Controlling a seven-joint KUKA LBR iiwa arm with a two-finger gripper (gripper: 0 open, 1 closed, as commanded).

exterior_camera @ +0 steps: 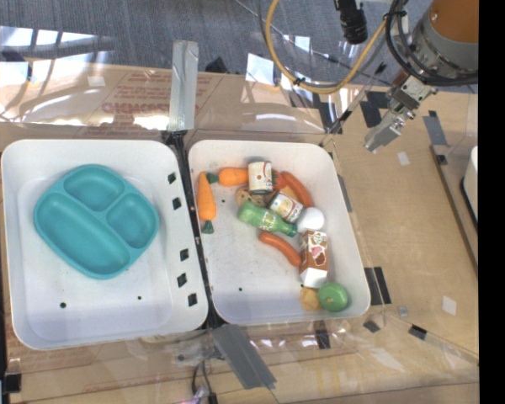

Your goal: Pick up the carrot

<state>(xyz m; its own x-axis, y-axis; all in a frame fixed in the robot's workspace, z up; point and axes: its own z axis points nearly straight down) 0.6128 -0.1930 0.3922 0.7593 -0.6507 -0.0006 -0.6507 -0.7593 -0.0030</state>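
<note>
Bins sit side by side on the desk, and the left bin holds a teal divided plate lying flat toward its upper left part. Strips of grey tape run down to the seam between the two bins.

Just right of that seam, in the right bin, the carrot lies along the left wall, orange body upward and its green stub pointing down. It is apart from the other pieces. Near its upper end rests a small orange piece, next to an upright can. Right of the can lies a red sausage. Below them a green bottle lies tilted, with a second can and a white egg beside it. Another sausage lies lower down, touching a small carton, and a green apple sits in the lower right corner.

Farther right and higher, outside the bins, the arm hangs over the desk with yellow and black cables looping around it. Its tool is above the bare desk, well apart from the carrot; whether it is apart or together I cannot tell.
</note>
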